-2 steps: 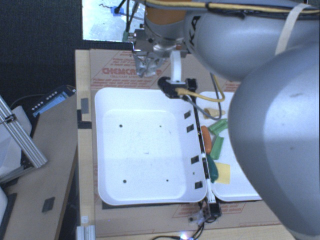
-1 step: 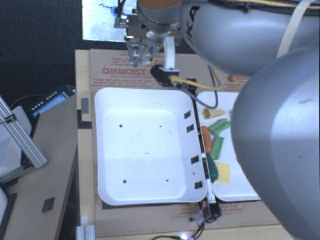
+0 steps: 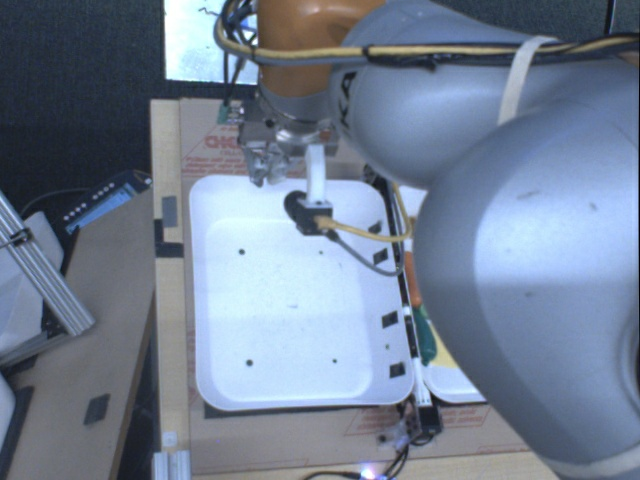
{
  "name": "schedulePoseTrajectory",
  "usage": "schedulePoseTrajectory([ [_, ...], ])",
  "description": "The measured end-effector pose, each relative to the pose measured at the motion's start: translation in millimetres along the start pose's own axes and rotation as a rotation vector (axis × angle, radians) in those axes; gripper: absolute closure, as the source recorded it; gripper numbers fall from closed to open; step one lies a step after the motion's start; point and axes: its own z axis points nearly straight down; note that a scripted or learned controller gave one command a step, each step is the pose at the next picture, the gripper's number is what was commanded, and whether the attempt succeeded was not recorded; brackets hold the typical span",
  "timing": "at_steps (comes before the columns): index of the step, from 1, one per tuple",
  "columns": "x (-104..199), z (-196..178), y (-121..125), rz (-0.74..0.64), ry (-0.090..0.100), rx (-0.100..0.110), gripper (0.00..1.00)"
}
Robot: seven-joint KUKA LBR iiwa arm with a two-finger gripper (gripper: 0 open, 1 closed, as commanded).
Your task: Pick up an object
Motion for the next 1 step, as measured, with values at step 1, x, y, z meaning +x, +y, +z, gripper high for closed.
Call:
schedulePoseTrajectory([
  [1,0.4,-36.3,8.0,-0.003,0.002,-0.006,1.0],
])
